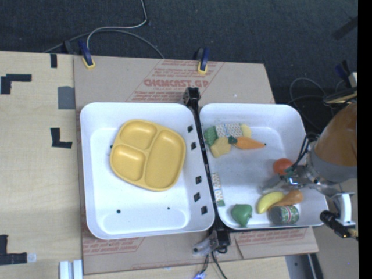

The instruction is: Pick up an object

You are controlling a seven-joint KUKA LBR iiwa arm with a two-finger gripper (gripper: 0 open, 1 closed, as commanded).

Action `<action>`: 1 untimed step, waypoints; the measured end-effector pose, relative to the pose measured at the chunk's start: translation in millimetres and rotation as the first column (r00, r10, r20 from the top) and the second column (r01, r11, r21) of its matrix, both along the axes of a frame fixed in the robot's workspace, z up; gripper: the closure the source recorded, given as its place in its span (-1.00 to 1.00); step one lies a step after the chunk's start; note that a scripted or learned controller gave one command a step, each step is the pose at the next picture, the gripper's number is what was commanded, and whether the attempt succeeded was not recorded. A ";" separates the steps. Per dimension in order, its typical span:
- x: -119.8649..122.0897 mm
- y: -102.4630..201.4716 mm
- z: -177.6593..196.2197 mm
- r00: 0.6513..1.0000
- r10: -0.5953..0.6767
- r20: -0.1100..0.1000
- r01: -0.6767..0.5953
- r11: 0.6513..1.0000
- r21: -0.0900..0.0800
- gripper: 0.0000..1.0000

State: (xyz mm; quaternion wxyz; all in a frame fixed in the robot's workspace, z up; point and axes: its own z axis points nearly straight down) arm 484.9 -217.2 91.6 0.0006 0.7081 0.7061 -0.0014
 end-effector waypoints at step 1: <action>121.6 28.9 5.5 1.000 0.006 0.002 -0.006 1.000 0.003 -1.00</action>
